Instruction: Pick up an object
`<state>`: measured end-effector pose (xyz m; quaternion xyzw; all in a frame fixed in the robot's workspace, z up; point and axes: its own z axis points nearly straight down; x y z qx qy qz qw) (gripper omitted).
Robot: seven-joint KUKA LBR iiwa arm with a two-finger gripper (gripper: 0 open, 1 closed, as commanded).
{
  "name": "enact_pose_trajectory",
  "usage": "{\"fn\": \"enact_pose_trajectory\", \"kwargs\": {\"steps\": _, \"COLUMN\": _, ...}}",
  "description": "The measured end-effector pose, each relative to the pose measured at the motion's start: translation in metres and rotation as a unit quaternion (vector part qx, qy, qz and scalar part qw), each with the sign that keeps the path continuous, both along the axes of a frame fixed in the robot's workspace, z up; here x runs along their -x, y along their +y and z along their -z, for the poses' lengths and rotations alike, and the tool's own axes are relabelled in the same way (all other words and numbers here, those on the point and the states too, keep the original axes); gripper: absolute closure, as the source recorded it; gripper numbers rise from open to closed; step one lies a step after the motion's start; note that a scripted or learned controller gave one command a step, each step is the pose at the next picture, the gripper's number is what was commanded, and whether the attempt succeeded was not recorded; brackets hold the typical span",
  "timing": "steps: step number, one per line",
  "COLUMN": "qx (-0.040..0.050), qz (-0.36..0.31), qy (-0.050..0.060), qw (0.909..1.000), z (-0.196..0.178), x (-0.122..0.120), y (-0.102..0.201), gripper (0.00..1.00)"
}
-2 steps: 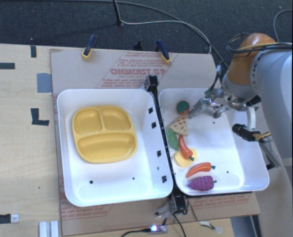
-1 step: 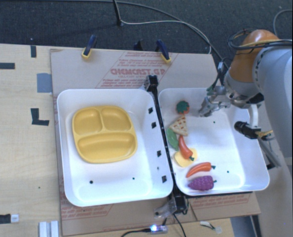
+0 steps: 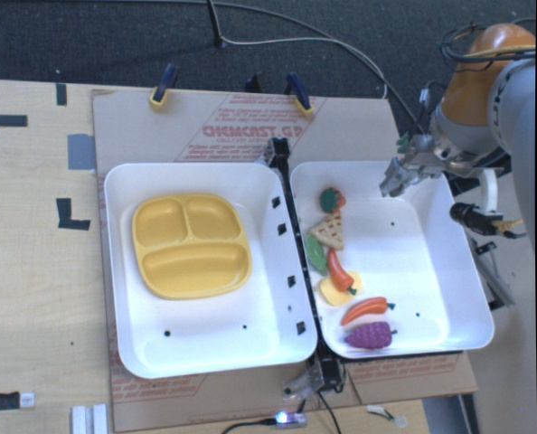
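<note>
- Red print runs across the cardboard sheet (image 3: 241, 134) under the bins; I read the big line as something like "CHEMCAST", and the smaller lines below it are too fine to make out.
- My gripper (image 3: 393, 183) hangs over the far right rim of the right bin (image 3: 431, 260). It looks small and blurred, so I cannot tell how it is set, and I see nothing in it.
- My arm is cut off at the right edge, with the orange band (image 3: 485, 70) near the top corner.
- The left bin (image 3: 196, 333) holds a yellow tray (image 3: 192, 247) with three compartments, lying flat.
- The right bin holds toy food along its left side: a red and green piece (image 3: 331, 198) farthest back, a tan wedge (image 3: 329, 233) just in front of it, a green piece (image 3: 315, 256) touching a red pepper (image 3: 340, 272), and a yellow piece (image 3: 332, 289) partly hidden under that pepper.
- Nearer the front lie an orange-red chili (image 3: 366, 308) and purple grapes (image 3: 370, 336), just beside each other.
- All the toys lie well apart from my gripper.
- Two blue and yellow clamps (image 3: 164, 87) pin the cardboard's far edge.
</note>
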<state>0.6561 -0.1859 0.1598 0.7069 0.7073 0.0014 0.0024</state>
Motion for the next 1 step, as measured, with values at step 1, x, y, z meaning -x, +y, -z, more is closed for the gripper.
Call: {"fn": "enact_pose_trajectory", "kwargs": {"steps": 1, "qx": -0.0004, "qz": 0.000, "qy": 0.001, "qw": 1.0000, "z": -0.0428, "x": -0.0034, "y": 0.0024, "gripper": 1.00}}
